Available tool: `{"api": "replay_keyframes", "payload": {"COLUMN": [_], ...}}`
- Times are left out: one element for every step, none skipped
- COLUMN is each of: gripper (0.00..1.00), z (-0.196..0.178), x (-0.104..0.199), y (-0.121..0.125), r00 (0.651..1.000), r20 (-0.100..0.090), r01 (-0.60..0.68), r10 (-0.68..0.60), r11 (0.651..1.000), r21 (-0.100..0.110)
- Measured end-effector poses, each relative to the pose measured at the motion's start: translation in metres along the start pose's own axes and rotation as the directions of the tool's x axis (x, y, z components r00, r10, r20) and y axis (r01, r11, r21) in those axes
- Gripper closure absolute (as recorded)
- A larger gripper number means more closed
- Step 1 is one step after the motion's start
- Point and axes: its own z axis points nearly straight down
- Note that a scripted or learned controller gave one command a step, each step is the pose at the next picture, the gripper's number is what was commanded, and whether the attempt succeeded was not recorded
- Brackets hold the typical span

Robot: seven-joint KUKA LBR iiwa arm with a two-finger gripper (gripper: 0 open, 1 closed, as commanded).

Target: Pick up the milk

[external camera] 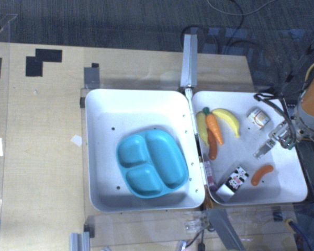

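- My hand (267, 146) hangs over the right bin (298, 192), reaching in from its right side; whether it is apart or together I cannot tell at this size, and I see nothing clamped in it
- The milk (236, 180), a small carton with black-and-white cow patches, lies tilted near the front of the right bin, well apart from my hand; an orange sausage (261, 174) lies just to its right
- A carrot (213, 127) and a banana (226, 120) sit close together toward the bin's left side, near the dividing wall; a small clear packet (258, 117) rests near the back, just above my hand
- The left bin (102, 140) holds a blue divided plate (152, 162), sitting skewed toward its front; both bins stand side by side on the pale tabletop (36, 166)
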Motion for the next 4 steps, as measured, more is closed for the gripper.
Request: {"api": "replay_keyframes", "payload": {"gripper": [0.00, 0.00, 0.00, 0.00], "z": [-0.057, 0.003, -0.002, -0.039], "x": [0.018, 0.037, 0.083, 0.133], "y": [-0.019, -0.040, 0.002, 0.065], "r00": [0.997, 0.998, 0.967, 0.978], "r20": [0.003, 0.001, -0.002, 0.000], "r01": [0.073, -0.055, -0.254, -0.208], "r10": [-0.073, 0.055, 0.254, 0.208], "r11": [0.997, 0.998, 0.967, 0.978], "r21": [-0.001, -0.001, 0.001, -0.002]}}
